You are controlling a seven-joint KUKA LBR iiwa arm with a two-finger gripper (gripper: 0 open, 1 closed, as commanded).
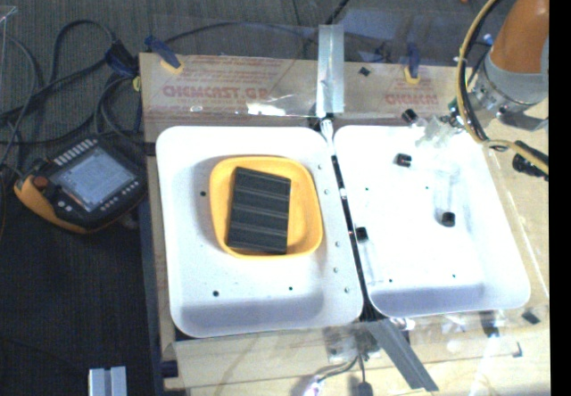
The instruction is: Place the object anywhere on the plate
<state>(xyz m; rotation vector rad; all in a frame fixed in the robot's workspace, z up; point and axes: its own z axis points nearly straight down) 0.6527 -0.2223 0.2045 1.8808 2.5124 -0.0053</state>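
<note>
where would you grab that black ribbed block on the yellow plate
Take the black ribbed block across its two long sides, coming straight down from above. It lies flat on the yellow plate, and its long edges look clear of the plate's raised rim.

Matt ribbed black block (260, 209); glossy yellow plastic plate (307, 216); smooth white bins (183, 278)

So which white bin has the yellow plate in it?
The left bin. It holds the yellow plate, with the black ridged block lying on it; the right bin doesn't.
</note>
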